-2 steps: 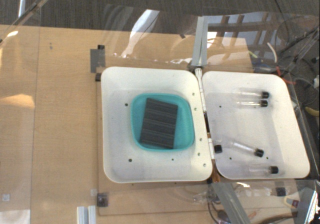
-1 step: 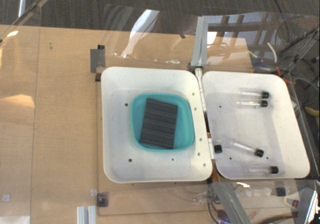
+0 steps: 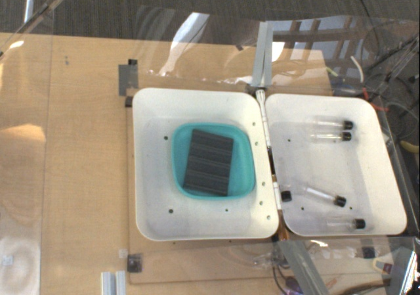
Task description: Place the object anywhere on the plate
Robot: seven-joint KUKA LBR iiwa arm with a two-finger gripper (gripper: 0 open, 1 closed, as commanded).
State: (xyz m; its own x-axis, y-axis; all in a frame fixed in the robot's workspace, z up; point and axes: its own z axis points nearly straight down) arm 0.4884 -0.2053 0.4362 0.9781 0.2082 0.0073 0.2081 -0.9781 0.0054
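Dark ribbed slab [image 3: 209,162] lay flat on teal plate [image 3: 245,172] in left bin [image 3: 152,156]; placement looked done. Gripper state: cannot tell. Clear tubes [image 3: 329,131] lay in right bin [image 3: 377,175]. Best retreat straight up, avoid nudging slab.

Two shallow white bins were set side by side on the wooden worktop [image 3: 72,182]: the left bin [image 3: 151,215] and the right bin [image 3: 387,208], touching along their inner edges.
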